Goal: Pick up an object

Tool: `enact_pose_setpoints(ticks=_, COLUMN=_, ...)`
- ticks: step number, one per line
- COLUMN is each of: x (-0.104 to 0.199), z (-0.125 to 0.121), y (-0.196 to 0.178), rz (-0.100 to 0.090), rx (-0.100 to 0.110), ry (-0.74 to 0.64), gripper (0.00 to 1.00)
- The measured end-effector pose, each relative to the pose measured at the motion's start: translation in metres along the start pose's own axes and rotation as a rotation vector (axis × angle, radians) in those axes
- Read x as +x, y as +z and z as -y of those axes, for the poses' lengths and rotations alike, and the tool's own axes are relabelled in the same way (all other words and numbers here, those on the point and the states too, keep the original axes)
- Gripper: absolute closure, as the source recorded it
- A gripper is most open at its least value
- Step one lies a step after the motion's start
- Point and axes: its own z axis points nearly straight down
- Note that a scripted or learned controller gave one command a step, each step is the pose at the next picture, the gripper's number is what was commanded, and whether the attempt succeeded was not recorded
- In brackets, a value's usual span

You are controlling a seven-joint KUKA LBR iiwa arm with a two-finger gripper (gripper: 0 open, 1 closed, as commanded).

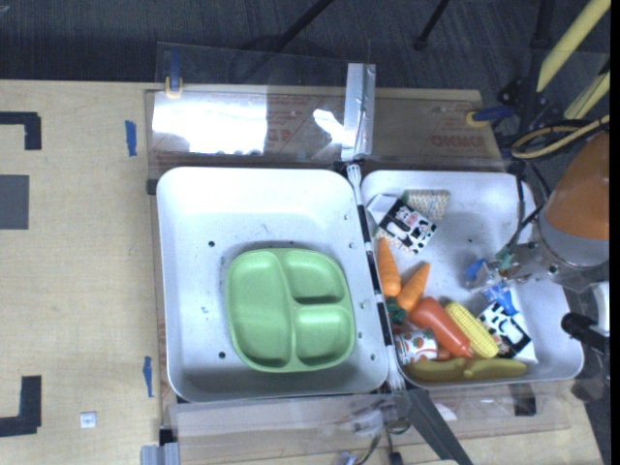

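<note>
White plastic lies under me: the right bin (460,242), with my gripper (502,263) down at about its three o'clock side, below the orange band (584,201) of my arm. Whether my gripper is open or closed I cannot tell from this slanted look down; it is a small tangle of grey and blue. A small blue object (477,271) lies just beside the tip, toward nine o'clock, and I cannot say whether I touch it. I see nothing clearly gripped.

The things to pick are crowded into this bin. At twelve o'clock sits a tan netted item (430,201), with a black-and-white patterned box (407,227) just below it. Along the nine o'clock wall lie two carrots (388,268), the second (416,287) angled against the first. Toward six o'clock a red-orange vegetable (442,325) and a corn cob (471,330) lie side by side, touching, above a long yellow-green piece (467,368) and a red-and-white can (415,345). A second patterned box (507,326) sits at five o'clock, just below my gripper.

The left bin (179,197) holds a green divided tray (289,310).
</note>
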Motion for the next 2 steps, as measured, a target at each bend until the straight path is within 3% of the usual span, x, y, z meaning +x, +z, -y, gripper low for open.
enact_pose_setpoints(ticks=1, x=0.051, z=-0.028, y=-0.103, rz=-0.003, rx=0.008, ry=0.006, gripper=1.00)
enact_pose_setpoints(ticks=2, x=0.057, z=0.006, y=-0.112, rz=-0.004, rx=0.012, ry=0.166, gripper=1.00)
